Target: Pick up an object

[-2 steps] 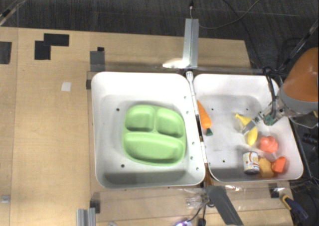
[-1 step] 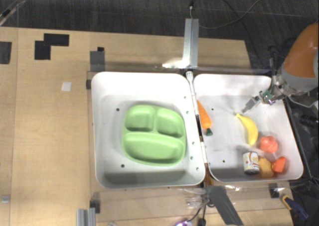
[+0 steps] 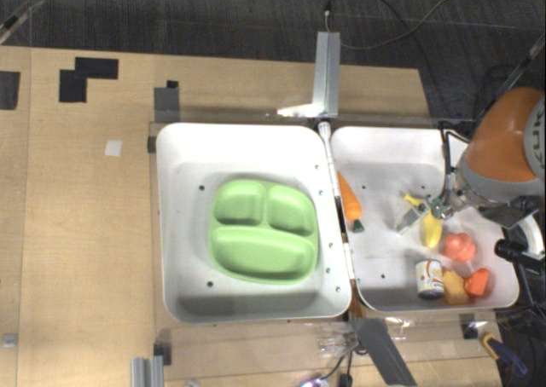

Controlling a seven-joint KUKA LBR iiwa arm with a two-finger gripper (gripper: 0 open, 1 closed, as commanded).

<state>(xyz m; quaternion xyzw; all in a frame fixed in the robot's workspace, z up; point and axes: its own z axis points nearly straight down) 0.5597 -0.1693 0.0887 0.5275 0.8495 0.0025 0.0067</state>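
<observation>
With the hand [image 3: 424,213] spread open just above the small yellow banana-shaped toy [image 3: 432,230] in the right white bin [image 3: 384,151], it should drop straight, straddling the toy before closing.

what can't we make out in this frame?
- Gripper, camera view: too small and blurred to tell whether it holds the yellow object.
- Arm: cut off by the right edge.
- Can label: too small to read.
- Orange items beside the can: too blurred to identify.
</observation>
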